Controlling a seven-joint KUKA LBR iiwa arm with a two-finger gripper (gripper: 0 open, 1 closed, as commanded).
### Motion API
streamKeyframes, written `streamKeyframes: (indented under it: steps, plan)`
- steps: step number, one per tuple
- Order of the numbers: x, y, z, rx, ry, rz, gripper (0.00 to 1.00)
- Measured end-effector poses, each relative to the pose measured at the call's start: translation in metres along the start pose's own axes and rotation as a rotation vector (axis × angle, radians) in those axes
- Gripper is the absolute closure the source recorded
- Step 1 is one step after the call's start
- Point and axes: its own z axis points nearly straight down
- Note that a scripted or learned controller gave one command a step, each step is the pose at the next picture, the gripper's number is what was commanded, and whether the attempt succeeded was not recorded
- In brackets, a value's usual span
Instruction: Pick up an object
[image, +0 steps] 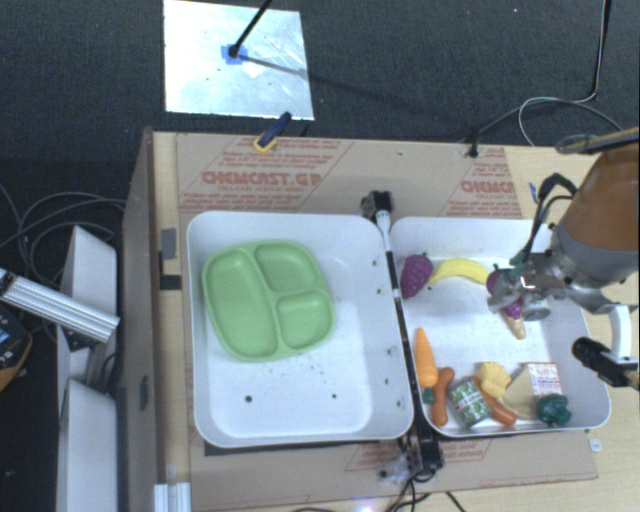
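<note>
Even, fairly bright overhead light washes both white bins, with soft, short shadows. A foil sheet at 11 o'clock glares pale blue-white. The dark floor stays dim. The picture is slightly soft and grainy, and the arm at 3 o'clock is blurred.

A robot lab or test room is shown. A robot arm is seen over two white bins set on a board on a bench. Toy food and a green plate are kept in the bins. Loose wires and dark carpet are seen around the bench.
</note>
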Motion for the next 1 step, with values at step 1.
streamKeyframes:
  steps: [1]
  plan:
    - [0.0762, 0.0428, -0.0005, 0.003, 0.002, -0.001, 1.0]
